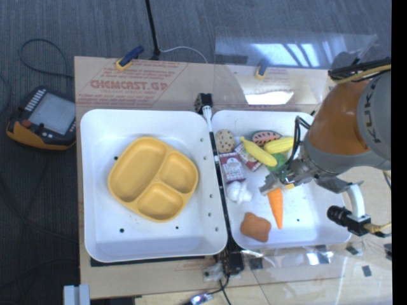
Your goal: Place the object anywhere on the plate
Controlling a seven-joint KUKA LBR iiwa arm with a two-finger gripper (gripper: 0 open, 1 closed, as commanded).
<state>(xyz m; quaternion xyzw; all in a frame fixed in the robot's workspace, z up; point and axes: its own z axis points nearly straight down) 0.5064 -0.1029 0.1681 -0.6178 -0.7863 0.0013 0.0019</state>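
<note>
My gripper (278,184) is down in the right bin (318,230), w/ the tips right at the top end of the toy carrot (276,208). Can't tell how far apart the tips are, or whether I've got hold of anything: too small and dark from up here. Carrot lies on the bin floor, point toward the near edge, fat end at my tips. Just left of it there's a white crumpled lump (239,192), and toward the near wall a brown nugget-shaped piece (255,227). Behind my wrist: a yellow banana (259,152), a corn cob (278,146), a watermelon slice (266,136), a round cookie (223,140) and a small dark red packet (231,168), all bunched by the divider. Over in the left bin (102,234) sits the yellow plate (152,178), three compartments, well apart from the carrot. My arm's orange band (340,122) hangs over the right bin's far right corner.
</note>
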